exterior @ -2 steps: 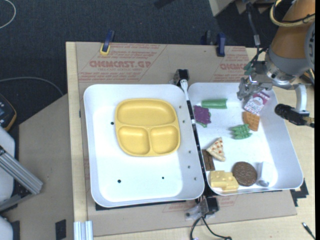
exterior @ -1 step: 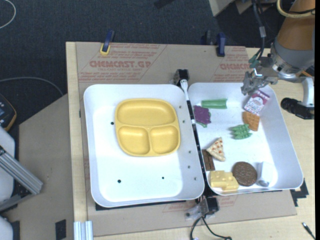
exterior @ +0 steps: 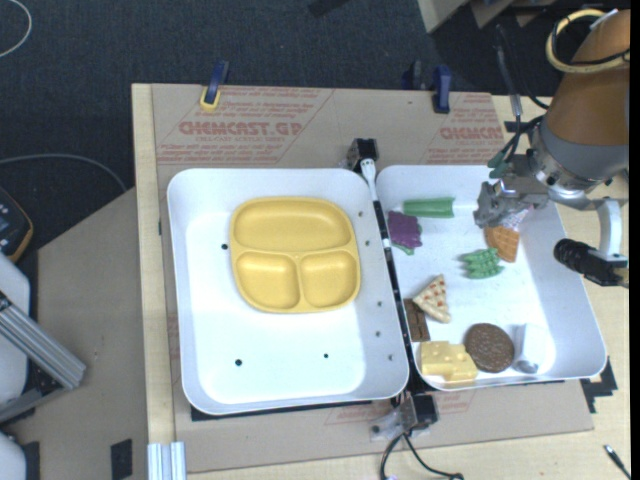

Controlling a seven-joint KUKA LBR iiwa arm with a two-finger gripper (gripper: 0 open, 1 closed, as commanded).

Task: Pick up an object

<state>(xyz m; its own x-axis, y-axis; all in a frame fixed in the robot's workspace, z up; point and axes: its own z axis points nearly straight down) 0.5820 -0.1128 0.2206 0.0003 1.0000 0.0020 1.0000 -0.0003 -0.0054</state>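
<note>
My gripper (exterior: 497, 211), grip state I cannot tell, hangs over the small orange wedge-shaped toy food piece (exterior: 505, 242); it looks light, rigid, slick plastic, best pinched across its flat sides.

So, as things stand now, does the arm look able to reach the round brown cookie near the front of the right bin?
Probably yes. The cookie lies flat with open space above it, and the end effector is already over the same bin. The yellow cheese block sits close beside it, which could crowd a grasp.

bins (exterior: 200, 298): glossy white plastic | tray (exterior: 295, 253): smooth matt yellow plastic
</note>
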